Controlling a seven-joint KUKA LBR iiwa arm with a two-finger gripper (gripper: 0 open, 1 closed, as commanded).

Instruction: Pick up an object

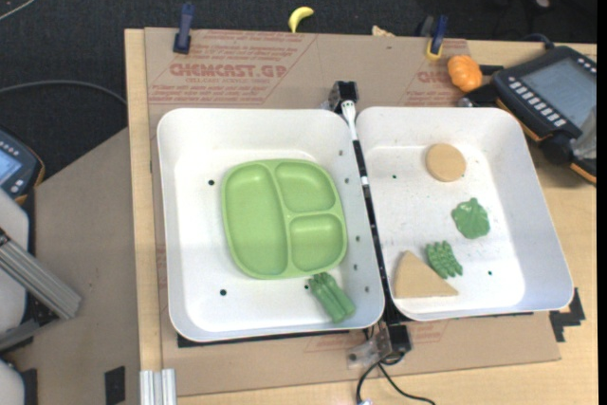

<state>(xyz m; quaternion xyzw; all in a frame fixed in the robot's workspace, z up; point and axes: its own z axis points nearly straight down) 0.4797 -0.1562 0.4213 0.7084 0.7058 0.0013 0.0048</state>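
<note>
We find the candidate objects spread over two white bins on the table [588, 232]. The right bin [512, 142] holds four items. A round tan disc [445, 161] lies toward 12 o'clock in that bin. A green broccoli piece [470, 218] lies near the bin's centre, toward 3 o'clock from it. A tan wedge [421, 279] lies at 7 o'clock, and a small ridged green piece [442, 258] sits touching the wedge's upper right edge. The disc and broccoli lie apart from each other and from the wedge.

The left bin [190, 156] holds a green divided tray [284, 217] with three compartments, placed near the bin's centre. A green bundle [332, 296] lies at 5 o'clock from the tray, just beside its corner and close to the bin's lower wall.

We cannot tell the state of the hand from this view.

The bins sit side by side on a brown cardboard sheet [237, 66] with red lettering. Two blue clamps [183, 27] hold the sheet's far edge. A small yellow banana [300, 16] lies past that edge at 12 o'clock. An orange object [464, 72] rests at 1 o'clock beside a dark pendant [550, 95].
</note>
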